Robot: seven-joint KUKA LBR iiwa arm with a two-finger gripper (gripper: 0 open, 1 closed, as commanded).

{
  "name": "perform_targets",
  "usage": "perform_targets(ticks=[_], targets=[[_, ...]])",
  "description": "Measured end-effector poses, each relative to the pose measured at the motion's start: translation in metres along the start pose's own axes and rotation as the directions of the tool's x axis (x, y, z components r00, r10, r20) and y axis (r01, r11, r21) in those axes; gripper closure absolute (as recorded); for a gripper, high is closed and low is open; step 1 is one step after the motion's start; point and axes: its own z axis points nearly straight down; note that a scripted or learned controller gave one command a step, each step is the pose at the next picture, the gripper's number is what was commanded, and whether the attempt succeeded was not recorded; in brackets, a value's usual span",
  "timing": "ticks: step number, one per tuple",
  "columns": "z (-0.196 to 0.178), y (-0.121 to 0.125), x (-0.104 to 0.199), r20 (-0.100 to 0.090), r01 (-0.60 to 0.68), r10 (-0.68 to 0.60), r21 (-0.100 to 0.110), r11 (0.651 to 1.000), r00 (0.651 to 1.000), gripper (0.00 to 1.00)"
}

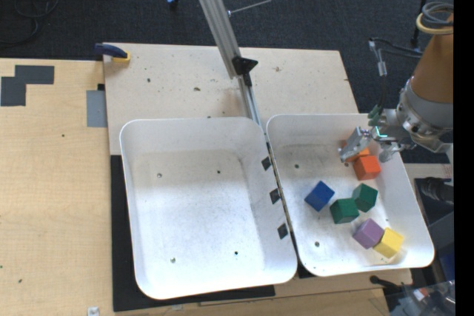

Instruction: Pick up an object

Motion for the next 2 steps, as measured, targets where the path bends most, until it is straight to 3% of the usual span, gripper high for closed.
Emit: perform_targets(ticks=[1,2], targets=[[-0.002,0.001,-0.001,0.001,-0.002,0.002,-0.005,1.000,1.000,0.00],[0.046,-0.006,0.006,0.000,-0.001,0.001,0.001,1.000,1.000,0.00]])
